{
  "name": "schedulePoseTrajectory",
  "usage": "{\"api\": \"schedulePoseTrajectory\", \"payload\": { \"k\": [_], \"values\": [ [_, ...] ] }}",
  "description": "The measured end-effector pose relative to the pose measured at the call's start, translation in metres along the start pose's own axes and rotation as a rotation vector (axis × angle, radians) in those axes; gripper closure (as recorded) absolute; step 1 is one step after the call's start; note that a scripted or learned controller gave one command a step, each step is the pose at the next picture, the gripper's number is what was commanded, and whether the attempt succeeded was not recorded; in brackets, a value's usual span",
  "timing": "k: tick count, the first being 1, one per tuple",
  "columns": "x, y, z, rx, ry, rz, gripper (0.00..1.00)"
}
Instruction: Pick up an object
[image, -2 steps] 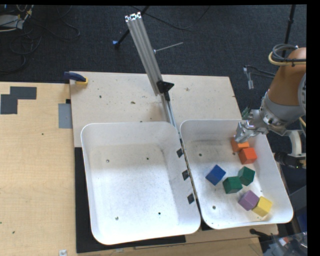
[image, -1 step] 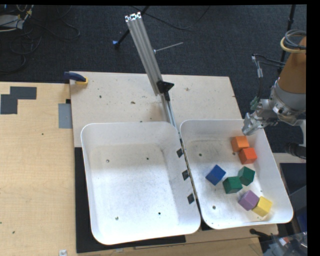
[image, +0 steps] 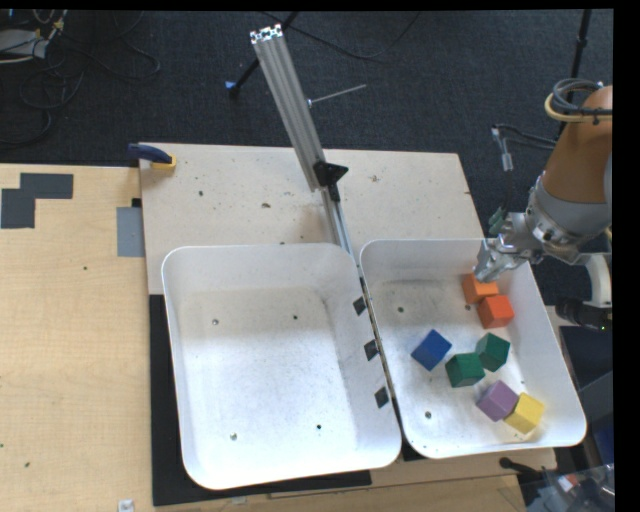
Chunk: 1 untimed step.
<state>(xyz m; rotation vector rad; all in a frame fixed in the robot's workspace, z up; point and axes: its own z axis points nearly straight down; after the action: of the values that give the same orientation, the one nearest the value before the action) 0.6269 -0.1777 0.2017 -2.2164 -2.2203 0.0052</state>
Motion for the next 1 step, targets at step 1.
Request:
{"api": "schedulePoseTrajectory", "payload": {
  "k": [1],
  "values": [
    [0.0548, -0.0148, -0.0135, -0.002, 0.002, -0.003, 1.0]
  ]
}}
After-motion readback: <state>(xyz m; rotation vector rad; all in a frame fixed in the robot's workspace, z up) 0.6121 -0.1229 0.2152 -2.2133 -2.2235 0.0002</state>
